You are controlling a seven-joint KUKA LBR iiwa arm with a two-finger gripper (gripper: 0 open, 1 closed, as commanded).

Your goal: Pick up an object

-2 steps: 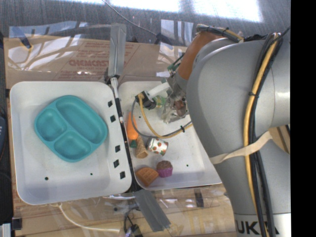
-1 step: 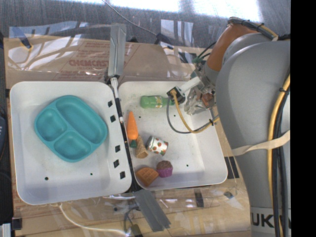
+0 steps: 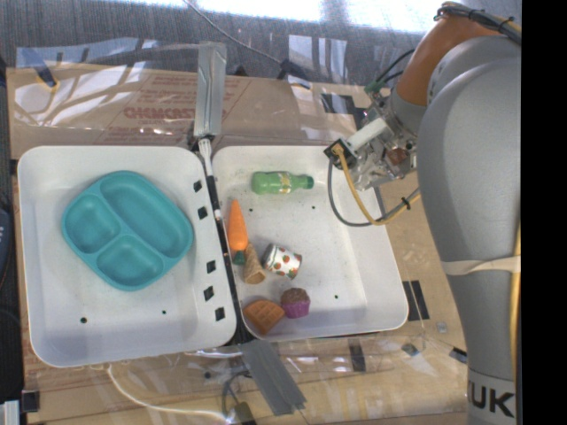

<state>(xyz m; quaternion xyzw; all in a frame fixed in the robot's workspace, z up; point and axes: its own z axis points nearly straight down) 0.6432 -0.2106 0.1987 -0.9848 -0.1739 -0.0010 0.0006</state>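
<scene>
From the overhead camera I see the two white bins side by side on the worktop. The left bin carries a teal divided plate, lying a little toward its far left part. The right bin carries all the small things. A green bottle lies on its side near the far edge. An orange toy carrot lies along the left wall, green end toward the near side. Just beside the carrot's near end is a tan wedge-shaped piece, and touching that, a small white cup with coloured dots, tipped on its side. Near the near-left corner sit a brown bread-like piece and, just beside it, a purple-topped cupcake.

The arm comes in from the right, with its orange band at the far side. The hand sits over the right bin's far-right corner, well apart from every object, with a yellow cable looping beneath it. I cannot tell whether the hand is released or clenched; nothing shows in its grasp.
</scene>
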